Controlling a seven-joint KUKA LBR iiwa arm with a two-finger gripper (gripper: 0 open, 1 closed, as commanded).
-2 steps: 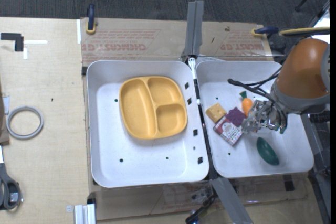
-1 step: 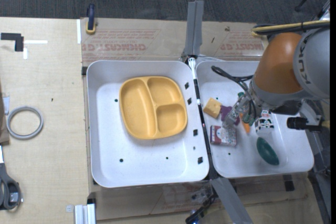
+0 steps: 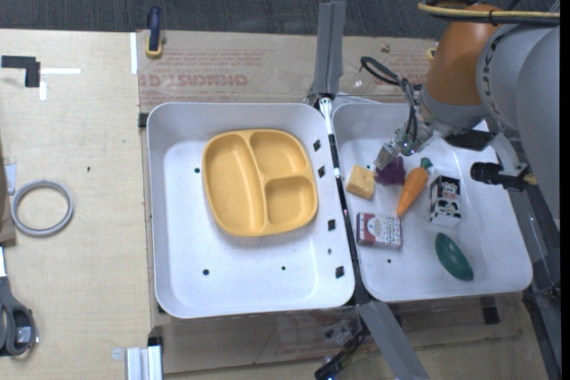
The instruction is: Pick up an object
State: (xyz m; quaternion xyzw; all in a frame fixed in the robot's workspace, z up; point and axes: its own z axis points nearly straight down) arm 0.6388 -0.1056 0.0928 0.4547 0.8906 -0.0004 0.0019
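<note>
Fingers (image 3: 388, 157) over purple toy (image 3: 390, 173)

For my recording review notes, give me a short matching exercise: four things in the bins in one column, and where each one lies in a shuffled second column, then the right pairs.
Things:
1. yellow divided plate
2. carrot
3. green leaf-shaped piece
4. red carton

Places:
A. right bin, near its front right corner
B. left bin, on its own
C. right bin, front left, just below the cheese wedge
D. right bin, middle, tilted, next to the purple piece

Pairs: 1-B, 2-D, 3-A, 4-C
</note>
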